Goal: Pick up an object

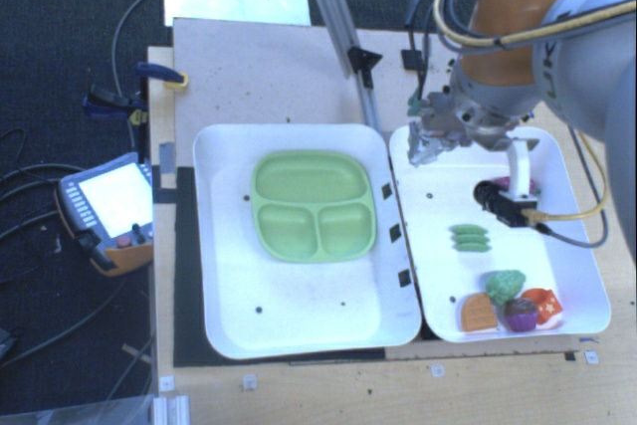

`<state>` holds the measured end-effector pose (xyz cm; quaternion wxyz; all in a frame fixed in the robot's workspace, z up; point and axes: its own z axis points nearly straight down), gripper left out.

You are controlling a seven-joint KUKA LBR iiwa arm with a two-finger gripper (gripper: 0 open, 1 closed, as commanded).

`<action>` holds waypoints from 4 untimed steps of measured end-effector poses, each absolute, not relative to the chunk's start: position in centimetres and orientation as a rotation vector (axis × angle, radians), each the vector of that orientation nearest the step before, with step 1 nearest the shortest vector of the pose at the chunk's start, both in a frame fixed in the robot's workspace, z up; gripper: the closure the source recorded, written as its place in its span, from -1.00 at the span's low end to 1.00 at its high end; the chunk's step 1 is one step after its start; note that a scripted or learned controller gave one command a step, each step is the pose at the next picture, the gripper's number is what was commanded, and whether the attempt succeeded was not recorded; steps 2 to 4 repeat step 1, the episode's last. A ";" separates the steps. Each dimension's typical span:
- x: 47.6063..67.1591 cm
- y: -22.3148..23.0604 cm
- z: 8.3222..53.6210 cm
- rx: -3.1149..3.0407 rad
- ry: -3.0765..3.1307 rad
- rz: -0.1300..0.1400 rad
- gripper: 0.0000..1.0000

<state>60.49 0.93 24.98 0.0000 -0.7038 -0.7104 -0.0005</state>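
Gripper hovers at the far-left corner of the right bin, pointing down; whether it's parted or closed, I cannot tell from here. Nearest target looks like the green pod, lying nearer the camera and slightly right of the tool, long axis running left-right. Further on, the toy food cluster crowds the near corner.

Bright even light, soft focus, faint shadows

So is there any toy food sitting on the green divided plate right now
No, the green plate in the left bin holds nothing; the toy foods lie in the right bin.
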 end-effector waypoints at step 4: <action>60.2 6.3 25.2 -2.210 -2.232 -0.003 1.00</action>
